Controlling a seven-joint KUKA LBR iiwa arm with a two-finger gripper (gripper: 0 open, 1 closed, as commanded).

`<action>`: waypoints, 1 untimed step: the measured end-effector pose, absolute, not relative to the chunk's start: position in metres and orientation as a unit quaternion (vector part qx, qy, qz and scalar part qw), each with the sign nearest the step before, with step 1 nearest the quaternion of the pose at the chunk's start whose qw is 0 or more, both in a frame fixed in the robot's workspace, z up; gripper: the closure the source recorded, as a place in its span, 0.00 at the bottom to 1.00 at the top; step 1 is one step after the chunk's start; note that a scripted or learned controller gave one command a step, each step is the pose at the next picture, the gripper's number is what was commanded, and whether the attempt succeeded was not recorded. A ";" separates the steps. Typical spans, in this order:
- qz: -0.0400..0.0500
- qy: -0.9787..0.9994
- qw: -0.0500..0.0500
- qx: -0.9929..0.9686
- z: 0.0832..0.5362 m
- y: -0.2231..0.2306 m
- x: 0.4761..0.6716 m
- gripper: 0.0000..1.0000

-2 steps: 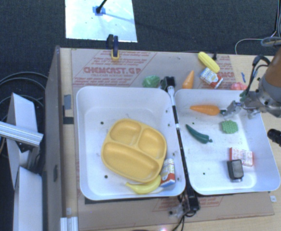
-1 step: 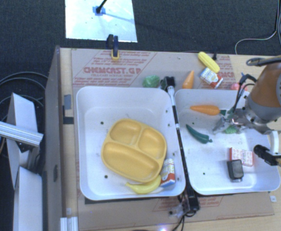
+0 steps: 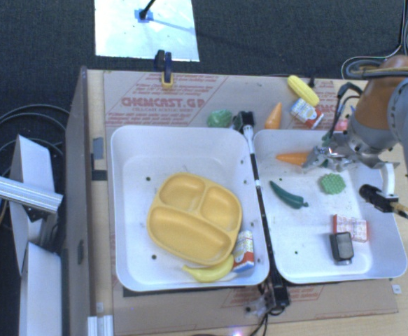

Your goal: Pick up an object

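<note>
At the upper part of the right bin (image 3: 389, 254), the gripper (image 3: 327, 154) is seen low over the white floor, carried by the grey arm (image 3: 399, 110) with its orange band, which reaches in from the right. How far the gripper is open cannot be told, since its metal tip is small and blurred, and nothing can be made out in its hold. An orange carrot (image 3: 292, 158) lies just to the left of the gripper, its thick end close to or touching the tip; which of the two cannot be judged. A round green piece (image 3: 332, 183) lies just below the gripper. Farther left and lower, a dark green pepper (image 3: 287, 194) lies at a slant on the bin floor. Toward the near right corner, a red and white packet (image 3: 350, 227) is seen, with a small black box (image 3: 341, 247) just below it.

In the left bin (image 3: 130, 208), a yellow divided tray (image 3: 195, 218) is seen in the middle; a banana (image 3: 209, 271) lies against its lower edge, with a small can (image 3: 243, 252) beside it.

Behind the bins, on the brown board of the tabletop (image 3: 162, 96), a green lump (image 3: 220, 119), an orange cone (image 3: 273, 117), a yellow corn cob (image 3: 303, 89) and a small red and white carton (image 3: 304, 111) are placed. A dark carpet (image 3: 36, 47) lies around the tabletop, with a white sheet (image 3: 148, 19) at the top and cables at the left.
</note>
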State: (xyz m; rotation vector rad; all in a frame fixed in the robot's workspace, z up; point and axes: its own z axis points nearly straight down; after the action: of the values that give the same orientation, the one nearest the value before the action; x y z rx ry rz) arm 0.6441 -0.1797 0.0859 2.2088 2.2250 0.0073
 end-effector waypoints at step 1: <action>-0.009 0.710 -0.009 0.704 0.081 -0.150 0.664 0.00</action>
State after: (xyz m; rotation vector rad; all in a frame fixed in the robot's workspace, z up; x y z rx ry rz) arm 0.6641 -0.1504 0.0810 2.2249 2.2434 -0.0274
